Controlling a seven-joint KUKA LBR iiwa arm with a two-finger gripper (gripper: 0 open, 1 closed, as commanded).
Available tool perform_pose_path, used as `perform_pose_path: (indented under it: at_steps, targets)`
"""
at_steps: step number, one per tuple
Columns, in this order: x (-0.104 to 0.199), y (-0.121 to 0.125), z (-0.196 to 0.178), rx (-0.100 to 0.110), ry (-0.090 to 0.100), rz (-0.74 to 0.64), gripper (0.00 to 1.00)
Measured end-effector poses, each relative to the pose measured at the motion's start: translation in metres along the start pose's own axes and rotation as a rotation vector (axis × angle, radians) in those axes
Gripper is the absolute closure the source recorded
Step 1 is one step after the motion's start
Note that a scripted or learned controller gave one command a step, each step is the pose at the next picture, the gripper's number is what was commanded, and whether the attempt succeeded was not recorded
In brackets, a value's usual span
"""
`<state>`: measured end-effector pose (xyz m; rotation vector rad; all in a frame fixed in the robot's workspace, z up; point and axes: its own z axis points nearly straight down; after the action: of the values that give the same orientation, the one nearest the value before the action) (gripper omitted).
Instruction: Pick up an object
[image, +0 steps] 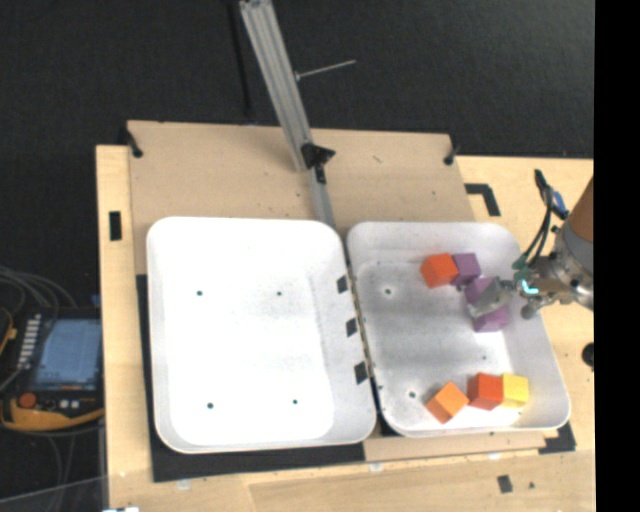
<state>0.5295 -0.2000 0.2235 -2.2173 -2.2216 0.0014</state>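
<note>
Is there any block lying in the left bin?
No, the left bin shows bare white floor; all the colored blocks, such as the yellow block, sit in the right bin.

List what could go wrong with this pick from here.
The gripper sits among the purple blocks, tight beside the orange block; closing may catch two or shove one aside. It is also near the right bin's wall, so a nudged block may wedge there.

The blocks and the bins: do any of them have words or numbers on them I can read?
None to read. The blocks are plain colours, and the two white bins bear just small dark dots. The blue screen at the left is too blurred to read.
</note>
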Motion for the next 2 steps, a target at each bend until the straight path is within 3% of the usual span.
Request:
perform_pose_path:
  at_steps: [1, 2]
  targets:
    - [0.0, 0.001, -0.002, -0.004, -0.001, 0.0, 0.0]
    - [0.003, 0.01, 0.054, 0.001, -0.002, 0.002, 0.0]
